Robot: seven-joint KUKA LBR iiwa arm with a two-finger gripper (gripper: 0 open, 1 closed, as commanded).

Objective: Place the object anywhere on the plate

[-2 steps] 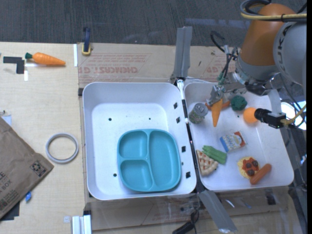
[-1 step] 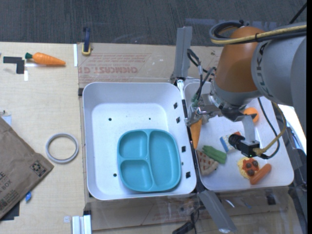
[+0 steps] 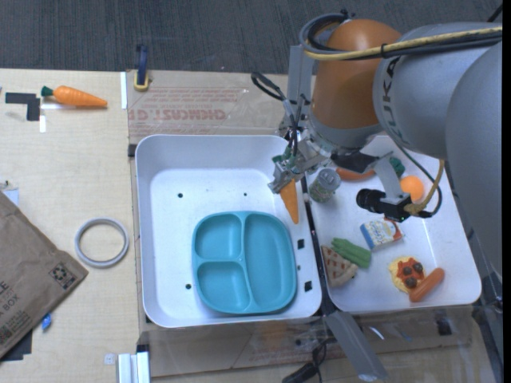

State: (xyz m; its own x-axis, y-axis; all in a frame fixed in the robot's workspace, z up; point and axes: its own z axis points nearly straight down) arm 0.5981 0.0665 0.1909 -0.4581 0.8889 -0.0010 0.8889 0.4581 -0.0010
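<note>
nearest to the camera is the blue plate (image 3: 242,262), with three compartments, lying in the left bin (image 3: 160,214). it carries nothing yet, so the placing is not done. the gripper (image 3: 289,180) hangs just beyond the plate's far right corner, and an orange carrot (image 3: 291,202) is seen between its fingers, pointing down. the carrot is small, tapered and smooth, probably a toy; its tip is just past the plate's rim. i judge that the grasp is made, and what is left is a short move over the plate and the release.
</note>
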